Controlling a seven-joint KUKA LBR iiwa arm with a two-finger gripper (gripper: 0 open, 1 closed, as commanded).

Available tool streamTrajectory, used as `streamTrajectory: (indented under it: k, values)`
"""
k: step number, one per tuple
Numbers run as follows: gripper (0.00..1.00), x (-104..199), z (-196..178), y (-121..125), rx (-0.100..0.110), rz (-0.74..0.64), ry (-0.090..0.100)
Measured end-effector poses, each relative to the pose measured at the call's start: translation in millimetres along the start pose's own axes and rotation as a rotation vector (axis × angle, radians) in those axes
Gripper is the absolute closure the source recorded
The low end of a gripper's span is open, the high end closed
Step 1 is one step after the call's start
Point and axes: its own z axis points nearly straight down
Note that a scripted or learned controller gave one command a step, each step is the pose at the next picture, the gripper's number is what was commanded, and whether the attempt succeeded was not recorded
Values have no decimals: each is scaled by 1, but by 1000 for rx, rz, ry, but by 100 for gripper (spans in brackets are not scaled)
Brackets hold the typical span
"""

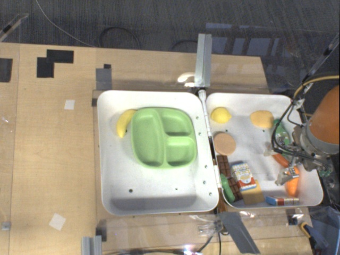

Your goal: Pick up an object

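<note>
My gripper (287, 167) hangs low over the right side of the right bin (265, 101), below the arm's orange band (325, 124). An orange carrot-like object (292, 185) lies right at the gripper, partly covered by it. I cannot tell whether it touches the gripper. Further left in this bin are a yellow lemon (220, 115), a yellow-orange round piece (261, 119), a tan disc (224, 142), a brown chocolate bar (223, 166), a small printed carton (244, 175), a tan block (253, 197) and a blue-and-red marker (281, 200).
The left bin (114, 195) holds a green divided plate (161, 137) with a banana (124, 122) at its left edge. A metal post (203, 60) stands behind the wall between the bins. Cables loop beside the wrist at the right bin's right wall.
</note>
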Motion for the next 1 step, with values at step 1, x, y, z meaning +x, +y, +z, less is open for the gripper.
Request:
streamTrajectory:
  k: [1]
  values:
    - [0,12,13,1,-5,-72,14]
